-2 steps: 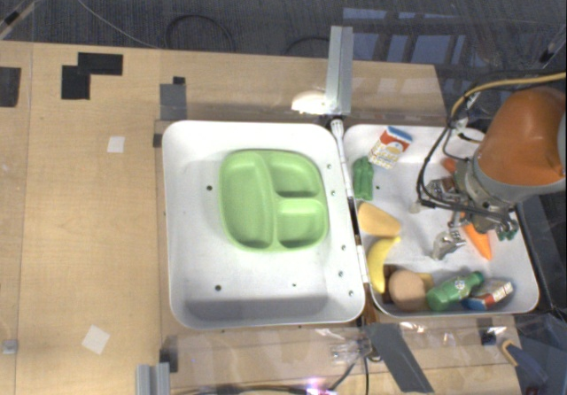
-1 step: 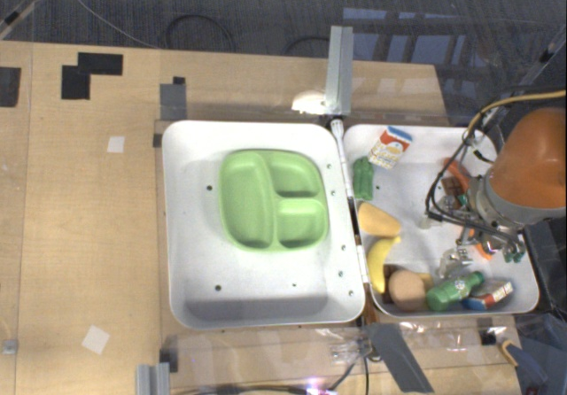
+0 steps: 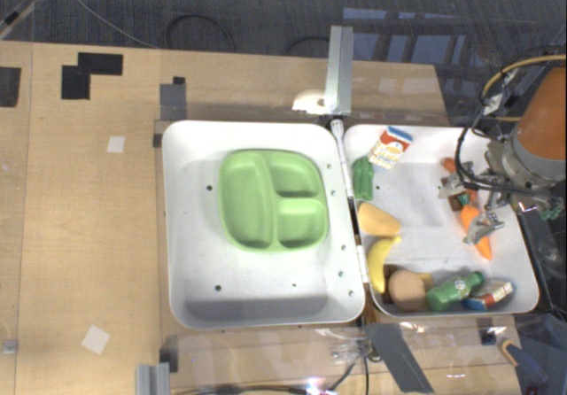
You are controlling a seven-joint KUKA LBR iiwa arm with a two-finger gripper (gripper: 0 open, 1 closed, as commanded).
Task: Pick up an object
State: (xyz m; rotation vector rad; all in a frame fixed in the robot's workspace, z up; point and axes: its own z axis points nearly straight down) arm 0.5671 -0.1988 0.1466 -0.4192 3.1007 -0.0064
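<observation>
A: What fills the 2 bins on the wooden table (image 3: 80, 234)?

B: The left bin (image 3: 190, 296) holds a smooth green divided tray (image 3: 270, 198). The right bin (image 3: 416, 198) holds a carrot (image 3: 474, 229), banana (image 3: 379, 262), potato (image 3: 407, 288), green bottle (image 3: 454, 290) and small carton (image 3: 388, 150).

A: And the jaws (image 3: 485, 227)?

B: Over the carrot near the right wall; open or closed, cannot tell. The bin's centre is bare.
</observation>
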